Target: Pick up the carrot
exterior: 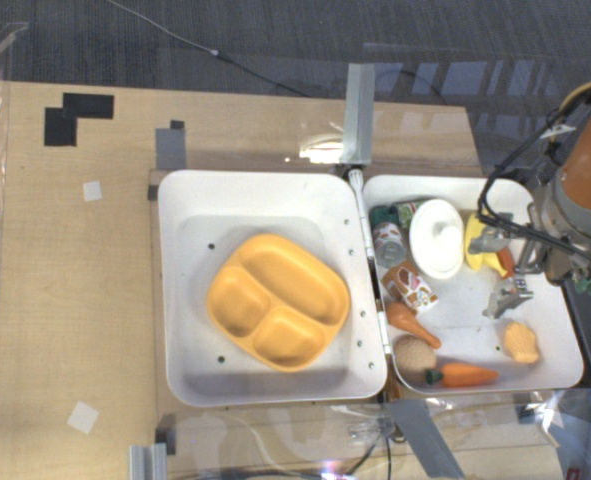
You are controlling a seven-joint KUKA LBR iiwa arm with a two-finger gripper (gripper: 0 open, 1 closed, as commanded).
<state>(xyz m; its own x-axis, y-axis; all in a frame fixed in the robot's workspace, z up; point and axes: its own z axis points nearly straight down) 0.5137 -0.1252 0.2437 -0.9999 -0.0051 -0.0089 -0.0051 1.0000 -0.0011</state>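
1. along the near wall of the right bin (575, 368) lies the carrot (462, 375), orange with a dark green end pointing left, flat on the white floor and nothing gripping it.
2. just left of it sits a round tan ball (412, 352), touching a second orange piece (411, 322) that slants up-left.
3. a pale orange lump (521, 342) rests near the bin's right side, apart from the carrot.
4. the gripper (513, 293) hangs above that lump, well clear of the carrot; whether the claw is open or closed cannot be told.
5. farther back: a white lidded cup (438, 236), a small printed carton (411, 288), a can (388, 240), a yellow toy (483, 243).
6. the left bin (180, 298) holds a yellow divided plate (278, 300).
7. both bins sit on a pale wooden bench (65, 298); beyond its far edge is dark grey carpet (275, 18).
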